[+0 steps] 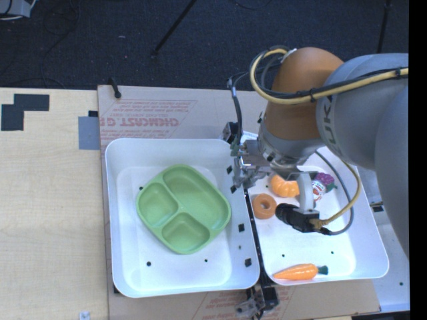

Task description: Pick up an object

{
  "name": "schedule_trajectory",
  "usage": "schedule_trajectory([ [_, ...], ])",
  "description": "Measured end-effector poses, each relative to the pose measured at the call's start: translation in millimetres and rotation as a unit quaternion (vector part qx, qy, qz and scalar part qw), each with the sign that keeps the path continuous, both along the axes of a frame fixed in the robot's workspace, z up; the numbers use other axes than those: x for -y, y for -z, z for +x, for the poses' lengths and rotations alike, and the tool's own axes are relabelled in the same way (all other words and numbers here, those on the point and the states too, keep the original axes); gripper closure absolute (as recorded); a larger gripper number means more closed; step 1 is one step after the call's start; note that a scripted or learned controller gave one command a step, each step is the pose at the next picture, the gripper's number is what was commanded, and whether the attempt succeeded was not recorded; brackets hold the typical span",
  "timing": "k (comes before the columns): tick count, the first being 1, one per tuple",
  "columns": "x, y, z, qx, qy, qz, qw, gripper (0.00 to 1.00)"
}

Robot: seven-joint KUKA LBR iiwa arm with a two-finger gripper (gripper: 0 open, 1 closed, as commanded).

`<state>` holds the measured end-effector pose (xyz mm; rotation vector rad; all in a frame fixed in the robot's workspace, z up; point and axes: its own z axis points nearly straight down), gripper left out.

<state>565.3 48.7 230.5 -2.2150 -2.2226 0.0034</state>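
The right bin (360, 259) holds an orange ring-shaped toy (264, 207), an orange rounded toy (285, 187), a toy carrot (297, 272) near the front edge and a purple and white item (323, 182). My gripper (241, 177) hangs low over the left edge of this bin, by the wall between the two bins. It is just left of the ring and the rounded toy. The wrist and the arm's orange band hide the bin's back part. A green divided plate (183, 208) lies in the left bin (127, 265).
A black connector with a cable (298, 217) hangs from the arm just right of the ring. Both bins rest on a cardboard sheet (153, 115) on the wooden bench. The grey arm covers the right side of the view.
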Motion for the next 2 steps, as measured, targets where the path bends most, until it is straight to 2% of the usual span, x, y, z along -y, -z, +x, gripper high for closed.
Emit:
schedule_trajectory([
  [1, -57.7, -1.7, 3.1, 0.0, -0.001, 0.0003, 1.0, 1.0],
  [2, -55.3, -1.7, 2.9, 0.0, 0.001, -0.0008, 1.0, 0.0],
])
